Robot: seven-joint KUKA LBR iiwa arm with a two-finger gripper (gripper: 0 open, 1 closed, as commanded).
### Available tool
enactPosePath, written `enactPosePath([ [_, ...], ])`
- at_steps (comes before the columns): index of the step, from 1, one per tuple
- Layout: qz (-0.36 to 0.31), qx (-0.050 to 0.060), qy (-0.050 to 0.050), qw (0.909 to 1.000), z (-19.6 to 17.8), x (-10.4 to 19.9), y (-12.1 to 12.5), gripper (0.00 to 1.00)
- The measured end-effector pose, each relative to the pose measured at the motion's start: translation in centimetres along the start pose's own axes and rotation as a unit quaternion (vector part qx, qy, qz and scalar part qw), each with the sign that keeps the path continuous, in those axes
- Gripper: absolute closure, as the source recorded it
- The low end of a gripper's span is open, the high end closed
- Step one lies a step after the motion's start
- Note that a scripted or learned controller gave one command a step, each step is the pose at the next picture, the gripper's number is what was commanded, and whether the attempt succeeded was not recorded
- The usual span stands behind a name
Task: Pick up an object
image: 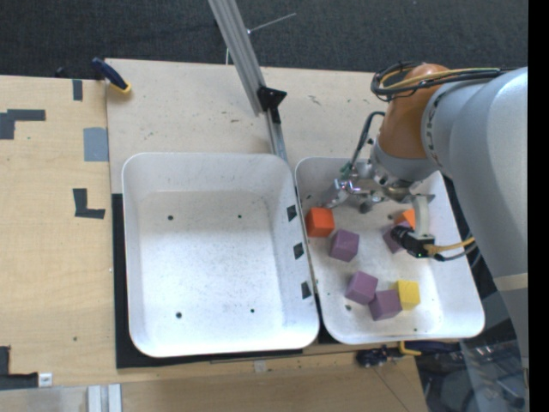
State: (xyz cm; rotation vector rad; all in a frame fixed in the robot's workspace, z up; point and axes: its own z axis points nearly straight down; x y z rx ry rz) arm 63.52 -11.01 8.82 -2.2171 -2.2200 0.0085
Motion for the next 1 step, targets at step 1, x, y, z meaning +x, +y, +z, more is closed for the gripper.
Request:
enactPosePath([
  [1, -0.001, -0.002, 0.000, 1.0000, -1.33, 0.08, 0.15, 1.00],
])
